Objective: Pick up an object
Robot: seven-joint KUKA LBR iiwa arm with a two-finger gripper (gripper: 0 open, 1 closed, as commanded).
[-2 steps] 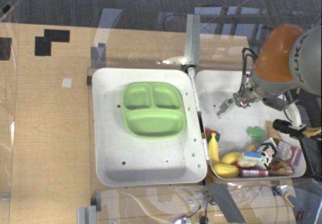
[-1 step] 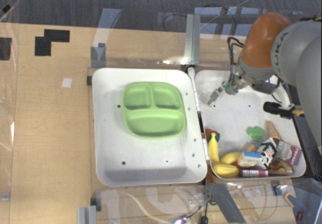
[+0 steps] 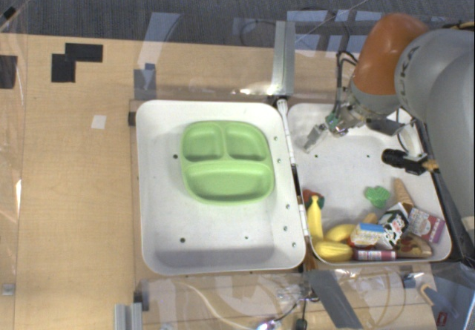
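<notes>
My gripper (image 3: 312,139) hangs low over the bare upper left corner of the right bin (image 3: 349,165), close to the divider between the bins. Nothing shows in it. The loose objects lie heaped in that bin's lower part: a yellow banana (image 3: 315,219) standing along the left wall, two more yellow pieces (image 3: 336,242) beside it, a small green toy (image 3: 378,195), a white printed carton (image 3: 380,234), a tan cone (image 3: 403,190) and a pink packet (image 3: 425,223). The heap is well below the gripper and apart from it.
The left bin (image 3: 159,232) holds a green divided plate (image 3: 225,161) near its middle. A metal post (image 3: 284,61) rises behind the divider between the bins. The arm's grey body and orange band (image 3: 390,43) fill the upper right.
</notes>
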